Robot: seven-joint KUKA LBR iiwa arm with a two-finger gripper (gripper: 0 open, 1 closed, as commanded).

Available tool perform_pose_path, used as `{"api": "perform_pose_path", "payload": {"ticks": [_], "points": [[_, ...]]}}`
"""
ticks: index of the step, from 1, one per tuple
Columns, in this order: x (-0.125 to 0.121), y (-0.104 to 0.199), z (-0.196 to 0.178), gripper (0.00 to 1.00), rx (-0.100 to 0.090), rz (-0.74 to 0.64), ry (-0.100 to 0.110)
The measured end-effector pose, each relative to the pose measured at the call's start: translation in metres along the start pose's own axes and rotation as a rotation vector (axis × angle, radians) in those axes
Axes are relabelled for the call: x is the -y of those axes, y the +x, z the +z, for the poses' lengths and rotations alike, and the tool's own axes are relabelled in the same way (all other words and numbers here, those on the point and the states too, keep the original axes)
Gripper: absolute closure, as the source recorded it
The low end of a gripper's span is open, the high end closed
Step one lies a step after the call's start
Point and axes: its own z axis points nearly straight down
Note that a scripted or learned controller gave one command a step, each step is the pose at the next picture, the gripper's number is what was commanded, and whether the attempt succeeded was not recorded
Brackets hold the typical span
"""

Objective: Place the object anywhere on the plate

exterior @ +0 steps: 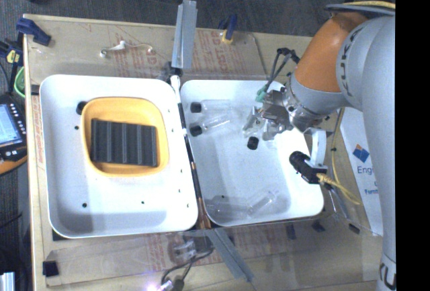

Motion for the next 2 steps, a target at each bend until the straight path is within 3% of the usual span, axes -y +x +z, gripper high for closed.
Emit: {"api": "perform_pose_path", "payload": {"ticks": [1,2], "points": [[-0.044,0.072,-0.019,1.0,0.001,-0.097,-0.001],[-0.053,0.167,0.017,1.0,0.002,-0.188,0.0]]}}
